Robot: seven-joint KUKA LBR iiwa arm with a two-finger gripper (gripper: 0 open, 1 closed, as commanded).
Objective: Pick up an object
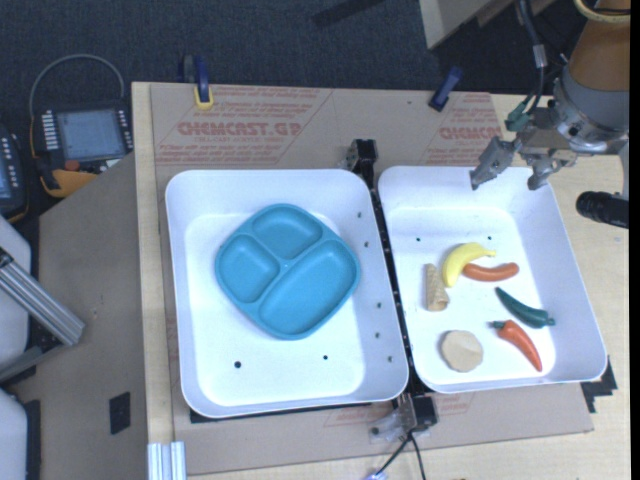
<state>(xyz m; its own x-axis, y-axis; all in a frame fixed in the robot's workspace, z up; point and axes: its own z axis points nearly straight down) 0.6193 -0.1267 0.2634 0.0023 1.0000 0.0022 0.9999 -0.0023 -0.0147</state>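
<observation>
In the right bin (560,233) lie a yellow banana (462,260), an orange-red sausage (492,272), a tan corn-like stick (435,288), a dark green pepper (524,308), a red chili (520,343) and a round beige biscuit (461,351). My gripper (514,167) hangs open above the bin's far edge, well behind the food, with nothing between its fingers.
The left bin (200,358) holds a blue divided plate (288,269). A black clamp (360,153) sits between the bins at the back. Blue clips (445,88) pin the cardboard sheet. A pendant screen (88,133) lies off the bench to the left.
</observation>
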